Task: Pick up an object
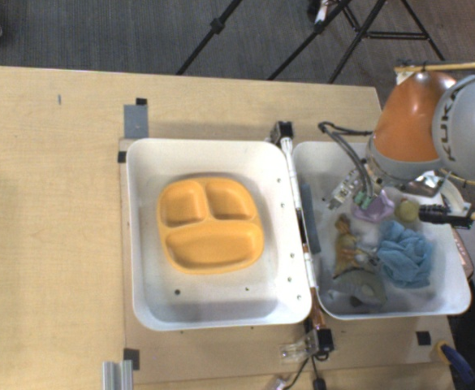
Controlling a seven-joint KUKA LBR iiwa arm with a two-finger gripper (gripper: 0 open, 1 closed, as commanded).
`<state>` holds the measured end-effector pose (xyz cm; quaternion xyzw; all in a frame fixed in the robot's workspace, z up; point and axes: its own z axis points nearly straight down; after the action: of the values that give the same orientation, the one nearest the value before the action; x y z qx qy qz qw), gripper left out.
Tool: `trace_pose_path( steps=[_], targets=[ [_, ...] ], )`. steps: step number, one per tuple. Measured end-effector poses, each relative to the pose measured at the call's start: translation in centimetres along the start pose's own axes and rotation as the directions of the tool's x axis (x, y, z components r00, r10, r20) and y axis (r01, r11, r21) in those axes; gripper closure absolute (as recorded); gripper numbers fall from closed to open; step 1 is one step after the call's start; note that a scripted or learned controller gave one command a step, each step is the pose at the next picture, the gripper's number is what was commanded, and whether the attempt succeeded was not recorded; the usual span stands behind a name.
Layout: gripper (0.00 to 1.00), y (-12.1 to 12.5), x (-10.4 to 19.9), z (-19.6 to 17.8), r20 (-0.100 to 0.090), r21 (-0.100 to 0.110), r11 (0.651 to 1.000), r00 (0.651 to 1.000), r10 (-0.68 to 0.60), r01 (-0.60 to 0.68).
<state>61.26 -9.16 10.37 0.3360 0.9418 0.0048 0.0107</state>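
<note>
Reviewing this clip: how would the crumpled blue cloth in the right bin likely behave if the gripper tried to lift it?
The blue cloth lies bunched in soft folds, so it is probably floppy and would drape and trail from wherever it is pinched. It looks light. Its edge lies against neighbouring small items in the right bin, so lifting may drag or snag them.

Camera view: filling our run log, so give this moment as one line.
arm: over right bin | gripper: fingers unclear | blue cloth: in right bin | orange tray: in left bin
</note>
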Motion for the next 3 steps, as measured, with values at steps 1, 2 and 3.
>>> trace_pose_path(
  steps=[1,2,3],
  targets=[
    [0.0,0.0,0.0,0.0,0.0,0.0,1.0,1.0,0.0,0.0],
    [0.0,-4.0,2.8,1.2,-0.003,0.005,0.989,0.989,0.146,-0.146],
    [0.0,-1.2,2.1,1.3,-0.003,0.008,0.939,0.939,0.344,-0.344]
  ],
)
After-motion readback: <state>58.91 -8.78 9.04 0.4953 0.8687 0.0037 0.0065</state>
